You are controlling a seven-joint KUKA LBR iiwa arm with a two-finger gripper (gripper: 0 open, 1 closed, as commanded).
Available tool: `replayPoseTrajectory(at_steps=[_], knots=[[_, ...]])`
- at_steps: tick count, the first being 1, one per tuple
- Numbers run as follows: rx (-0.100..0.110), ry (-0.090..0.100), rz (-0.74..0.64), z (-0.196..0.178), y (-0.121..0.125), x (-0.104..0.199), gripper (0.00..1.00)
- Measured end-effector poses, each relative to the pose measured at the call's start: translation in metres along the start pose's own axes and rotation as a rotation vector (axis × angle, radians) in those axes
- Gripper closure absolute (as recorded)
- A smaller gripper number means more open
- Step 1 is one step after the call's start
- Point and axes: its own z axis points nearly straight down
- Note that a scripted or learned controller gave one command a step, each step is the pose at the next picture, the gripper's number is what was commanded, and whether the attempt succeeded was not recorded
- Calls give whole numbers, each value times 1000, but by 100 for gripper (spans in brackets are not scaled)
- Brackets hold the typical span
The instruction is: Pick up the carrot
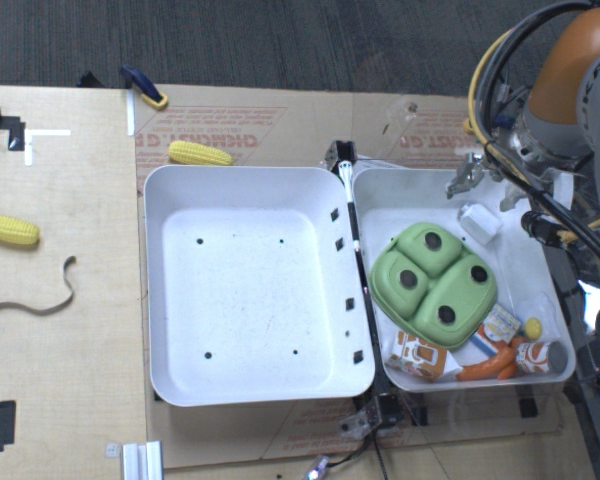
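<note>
Two white bins are set side by side on the bench. The left bin [170, 298] is seen with bare white floor, while the right bin [410, 203] is crowded along its near half. The carrot [488, 367] is found lying flat in the near right corner of the right bin, close to the near wall, pointing left and right. It is flanked by a small carton [420, 356] on its left and by a round can [538, 358] on its right, both just beside it. A wrapped packet [502, 322] and a small yellow piece [532, 327] are placed just behind the carrot. A large green tray [435, 283] with round hollows is tilted over the middle of the right bin, its near edge overlapping the carton. The arm [570, 68] is seen at the far right, and the gripper [477, 183] is held over the far right part of the right bin, well apart from the carrot; nothing can be seen between its fingers, and their spread cannot be told. Two corn cobs are laid outside the bins: one [200, 153] beyond the left bin's far edge, another [8, 229] at the left border. A curled grey strip [40, 303] is seen near the second cob.
</note>
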Motion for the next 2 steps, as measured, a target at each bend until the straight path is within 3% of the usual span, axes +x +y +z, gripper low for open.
replayPoseTrajectory(at_steps=[1,2], knots=[[1,1,97,72,-10,57,0],[-1,-4,93,62,-10,56,100]])
